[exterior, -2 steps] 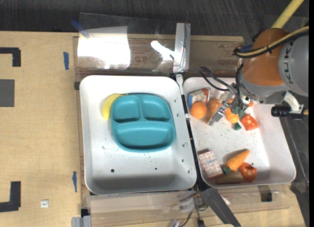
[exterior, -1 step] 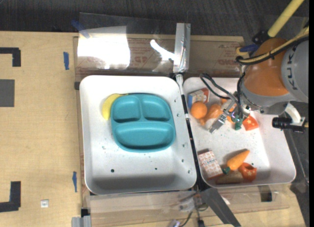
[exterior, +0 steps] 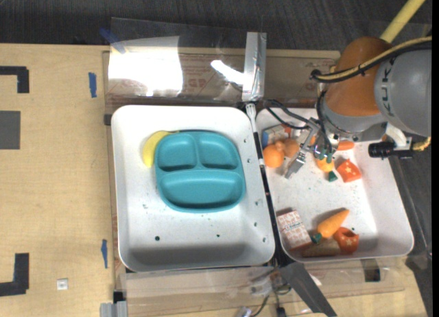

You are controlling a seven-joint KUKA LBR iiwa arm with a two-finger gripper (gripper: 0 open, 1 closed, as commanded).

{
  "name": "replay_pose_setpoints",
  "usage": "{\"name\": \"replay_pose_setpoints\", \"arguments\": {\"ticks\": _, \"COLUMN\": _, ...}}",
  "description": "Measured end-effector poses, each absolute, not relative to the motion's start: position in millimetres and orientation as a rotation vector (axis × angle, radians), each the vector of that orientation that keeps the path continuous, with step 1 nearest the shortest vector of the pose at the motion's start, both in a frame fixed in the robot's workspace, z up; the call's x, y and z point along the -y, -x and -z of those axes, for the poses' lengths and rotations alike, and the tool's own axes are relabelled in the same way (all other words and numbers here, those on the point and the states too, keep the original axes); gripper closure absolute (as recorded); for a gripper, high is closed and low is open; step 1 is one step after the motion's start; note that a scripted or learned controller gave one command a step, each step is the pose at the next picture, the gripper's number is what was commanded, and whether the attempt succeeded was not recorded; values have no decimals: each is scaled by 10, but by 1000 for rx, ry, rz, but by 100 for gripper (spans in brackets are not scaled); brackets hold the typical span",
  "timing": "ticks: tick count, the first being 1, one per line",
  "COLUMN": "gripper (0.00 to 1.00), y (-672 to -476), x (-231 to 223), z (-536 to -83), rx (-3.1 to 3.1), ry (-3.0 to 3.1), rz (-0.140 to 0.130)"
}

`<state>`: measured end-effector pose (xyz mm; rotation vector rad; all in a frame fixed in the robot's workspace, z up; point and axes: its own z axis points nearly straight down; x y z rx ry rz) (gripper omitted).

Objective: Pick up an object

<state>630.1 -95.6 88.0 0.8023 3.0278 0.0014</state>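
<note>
Orange ball [exterior: 274, 156] sitting at top-left of right bin [exterior: 384, 237], touching divider; gripper [exterior: 300, 160] just beside it, fingers apart, holding nothing. Better to centre over it, drop straight, squeeze gently, avoid nudging into wall

Left bin [exterior: 130, 192] white with small dark specks. Divided plate [exterior: 199, 170] teal. Yellow object [exterior: 151, 145] peeking from under the plate's left edge. Right bin [exterior: 384, 219] white. Toy carrot [exterior: 332, 222] orange with green end. Toy tomato [exterior: 347, 239] red. Small box [exterior: 293, 228] pinkish-red and white pattern. Round fruit [exterior: 274, 156] orange. Red piece [exterior: 349, 170] with a green bit beside it. Arm [exterior: 405, 96] grey, orange band [exterior: 358, 75]. Tool [exterior: 299, 160] silver-grey. Desk [exterior: 48, 171] tan with black marks and blue tape bits.
</note>
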Motion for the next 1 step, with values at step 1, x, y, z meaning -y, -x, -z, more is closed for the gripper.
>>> {"name": "replay_pose_setpoints", "arguments": {"ticks": 1, "gripper": 0, "y": -5682, "x": 1330, "z": -887, "rx": -3091, "ry": -510, "rz": 1}}
